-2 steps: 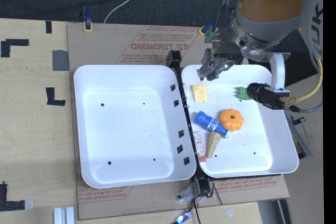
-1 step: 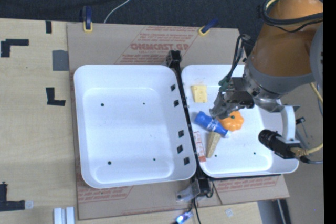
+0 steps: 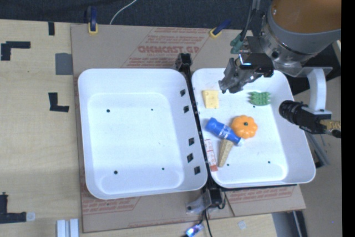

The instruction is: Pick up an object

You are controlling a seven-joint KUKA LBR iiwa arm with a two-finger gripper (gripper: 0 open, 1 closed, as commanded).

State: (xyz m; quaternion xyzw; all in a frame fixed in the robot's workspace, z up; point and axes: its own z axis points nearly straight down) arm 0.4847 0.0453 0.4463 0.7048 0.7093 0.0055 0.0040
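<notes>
Nearest us, an ice-cream cone toy (image 3: 224,152) lies in the right bin (image 3: 288,172) with a pumpkin (image 3: 244,126). We read "CHEMCAST GP" (image 3: 168,49) on cardboard. Our gripper (image 3: 230,84) hovers, grip unclear.

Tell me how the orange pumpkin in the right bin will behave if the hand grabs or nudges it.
The pumpkin looks rounded and squat, so it may roll or skid if nudged. Its curved, seemingly smooth sides could slip from a pinch. It looks like a toy, so probably light.
</notes>
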